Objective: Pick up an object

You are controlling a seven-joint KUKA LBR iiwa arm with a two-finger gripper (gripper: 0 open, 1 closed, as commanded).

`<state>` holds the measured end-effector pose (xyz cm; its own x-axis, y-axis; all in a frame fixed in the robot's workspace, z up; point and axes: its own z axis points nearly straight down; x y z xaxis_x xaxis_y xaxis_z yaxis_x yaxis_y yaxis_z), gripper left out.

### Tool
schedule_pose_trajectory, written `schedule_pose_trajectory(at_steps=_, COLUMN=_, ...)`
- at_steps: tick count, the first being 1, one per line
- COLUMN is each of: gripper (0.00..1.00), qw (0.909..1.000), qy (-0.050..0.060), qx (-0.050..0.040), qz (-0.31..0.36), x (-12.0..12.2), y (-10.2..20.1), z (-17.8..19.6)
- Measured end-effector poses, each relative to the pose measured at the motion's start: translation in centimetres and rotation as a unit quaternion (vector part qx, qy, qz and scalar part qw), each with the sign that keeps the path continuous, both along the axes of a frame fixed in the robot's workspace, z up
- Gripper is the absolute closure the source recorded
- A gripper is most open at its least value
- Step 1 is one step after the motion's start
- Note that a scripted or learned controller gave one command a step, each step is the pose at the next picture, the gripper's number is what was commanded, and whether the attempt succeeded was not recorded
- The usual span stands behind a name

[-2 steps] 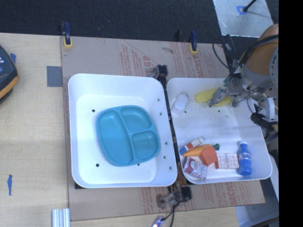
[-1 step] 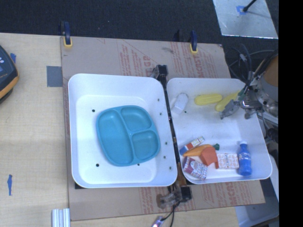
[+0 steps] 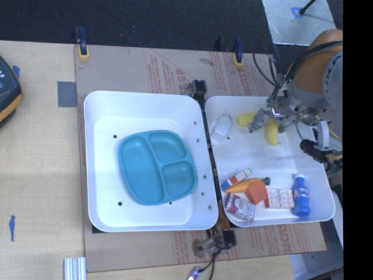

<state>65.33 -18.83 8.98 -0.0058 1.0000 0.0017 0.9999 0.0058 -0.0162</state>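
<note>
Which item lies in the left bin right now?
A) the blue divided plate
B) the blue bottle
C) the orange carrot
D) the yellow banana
A: the blue divided plate sits in the left bin; the bottle, banana and carrot are in the right bin.
</note>
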Motion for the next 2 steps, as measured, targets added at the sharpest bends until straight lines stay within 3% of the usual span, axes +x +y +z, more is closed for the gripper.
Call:
schedule_pose_trajectory(at_steps=1, gripper=0.0, qw=1.0, qy=-0.007, qx=-0.001, qz=-0.001, x=-2.9, y=-2.4, z=1.9)
schedule_pose_trajectory(at_steps=2, gripper=0.0, qw=1.0, qy=0.0, qx=0.0004, qz=0.0, x=0.0, y=-2.4, z=0.0)
